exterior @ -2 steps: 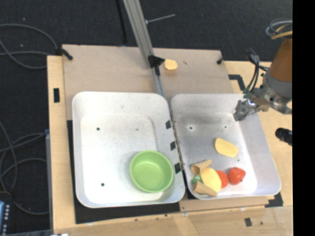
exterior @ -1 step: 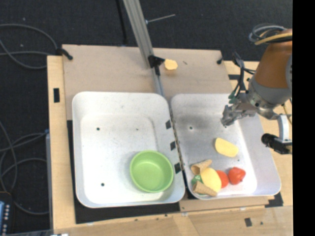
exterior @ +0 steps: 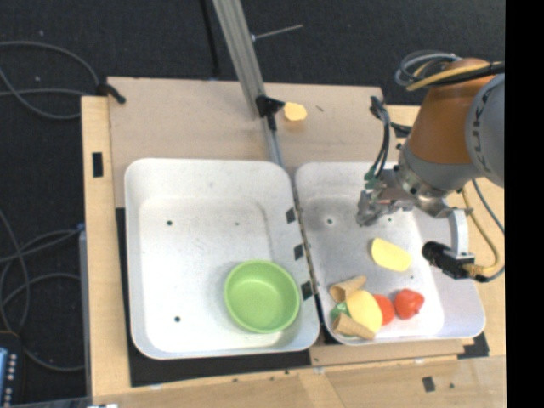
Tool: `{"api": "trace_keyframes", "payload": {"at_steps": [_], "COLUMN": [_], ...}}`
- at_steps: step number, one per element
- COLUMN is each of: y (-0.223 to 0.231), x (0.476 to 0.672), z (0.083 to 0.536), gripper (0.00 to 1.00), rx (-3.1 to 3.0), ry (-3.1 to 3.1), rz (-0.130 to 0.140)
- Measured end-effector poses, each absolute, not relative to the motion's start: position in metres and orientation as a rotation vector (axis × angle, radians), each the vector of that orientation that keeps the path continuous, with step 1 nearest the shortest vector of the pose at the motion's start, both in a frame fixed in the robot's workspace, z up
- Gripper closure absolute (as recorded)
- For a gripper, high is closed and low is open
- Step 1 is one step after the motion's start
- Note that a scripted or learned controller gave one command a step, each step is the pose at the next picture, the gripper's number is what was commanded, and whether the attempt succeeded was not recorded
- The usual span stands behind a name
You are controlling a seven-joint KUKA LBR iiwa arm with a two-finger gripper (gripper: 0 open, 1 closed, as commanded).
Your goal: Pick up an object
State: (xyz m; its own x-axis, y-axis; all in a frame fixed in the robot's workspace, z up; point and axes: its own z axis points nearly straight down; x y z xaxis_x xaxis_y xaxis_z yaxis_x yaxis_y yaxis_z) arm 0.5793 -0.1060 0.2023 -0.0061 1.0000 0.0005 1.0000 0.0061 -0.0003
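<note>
In the right bin [exterior: 336, 189] lie a pale yellow wedge-shaped piece [exterior: 390, 254], a red tomato-like toy [exterior: 409, 303], a yellow lemon-like toy [exterior: 365, 309] with an orange-red piece behind it, and two tan cone-shaped pieces [exterior: 348, 290] near the front edge. My gripper [exterior: 371, 212] hangs over the upper middle of the right bin, just up and left of the pale yellow wedge. Nothing shows between its fingers.
A green bowl [exterior: 262, 295] sits at the front right of the left bin [exterior: 178, 194]. A small yellow item [exterior: 295, 111] lies on the bench behind the bins, beside a slanting metal post [exterior: 242, 49]. Cables trail off the arm at right.
</note>
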Motion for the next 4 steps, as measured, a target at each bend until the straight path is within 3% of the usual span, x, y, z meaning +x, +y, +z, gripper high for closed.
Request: {"api": "trace_keyframes", "payload": {"at_steps": [1,4], "y": [-0.058,0.082], "x": [0.573,0.512], "z": [0.21,0.225], "gripper": [1.0,1.0], "rx": [-2.212,-2.212], "ry": [-2.229,-2.228], "rz": [-0.004,0.0]}}
